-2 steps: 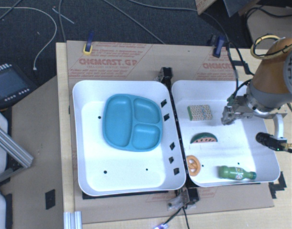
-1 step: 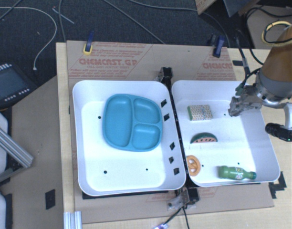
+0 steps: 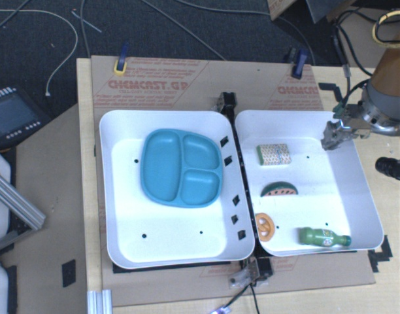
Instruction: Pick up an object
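Four small objects lie in the right bin (image 3: 357,195), and I have to choose one for the arm to lift. From my remote station I see the jaws (image 3: 333,138) sitting at the far right of that bin, close to its upper right wall, at the end of the grey arm with the orange band that reaches in from the right. Whether the jaws are spread or pressed together I cannot tell; they read as a dark grey lump from this angle, and nothing is visible between them. The nearest candidate is a patterned block (image 3: 274,154), which lies to the left of the jaws and slightly toward the front, well apart from them, with its long axis running left to right. Nearer the front is a watermelon slice (image 3: 279,190), flat side down toward the front edge. Nearer still, at the front left corner, is a pretzel (image 3: 265,226), and beside it to the right a green bottle (image 3: 324,237) lies on its side, long axis left to right, cap pointing right. The left bin (image 3: 121,221) holds a blue divided plate (image 3: 182,168). I judge the block the easiest reach: a short travel leftward across bare bin floor, then a descent with the jaws closing across its short side.
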Tool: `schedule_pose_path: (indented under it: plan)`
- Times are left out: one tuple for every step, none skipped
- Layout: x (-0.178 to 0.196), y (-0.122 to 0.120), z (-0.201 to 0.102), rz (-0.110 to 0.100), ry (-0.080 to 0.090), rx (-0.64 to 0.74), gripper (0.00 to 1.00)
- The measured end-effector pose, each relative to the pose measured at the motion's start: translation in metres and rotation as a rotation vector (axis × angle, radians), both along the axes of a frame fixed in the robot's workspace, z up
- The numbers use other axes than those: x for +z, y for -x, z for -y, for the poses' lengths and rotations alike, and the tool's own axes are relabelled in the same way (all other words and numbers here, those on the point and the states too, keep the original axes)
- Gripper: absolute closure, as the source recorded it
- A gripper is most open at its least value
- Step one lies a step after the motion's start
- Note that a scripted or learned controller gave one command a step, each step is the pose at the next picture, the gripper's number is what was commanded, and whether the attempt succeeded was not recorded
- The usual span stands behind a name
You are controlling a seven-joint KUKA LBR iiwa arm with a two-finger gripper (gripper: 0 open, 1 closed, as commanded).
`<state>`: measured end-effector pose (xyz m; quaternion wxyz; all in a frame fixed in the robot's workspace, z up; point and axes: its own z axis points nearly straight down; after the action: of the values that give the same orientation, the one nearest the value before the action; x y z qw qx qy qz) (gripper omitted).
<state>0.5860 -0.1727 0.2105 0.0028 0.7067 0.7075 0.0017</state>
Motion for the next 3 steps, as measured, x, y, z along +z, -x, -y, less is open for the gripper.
schedule_pose_path:
  plan:
    - [0.014, 0.003, -0.054, -0.005, -0.005, 0.005, 1.00]
    - [0.022, -0.002, -0.107, -0.004, -0.004, 0.006, 1.00]
    - [0.028, -0.004, -0.161, -0.004, -0.004, 0.006, 1.00]
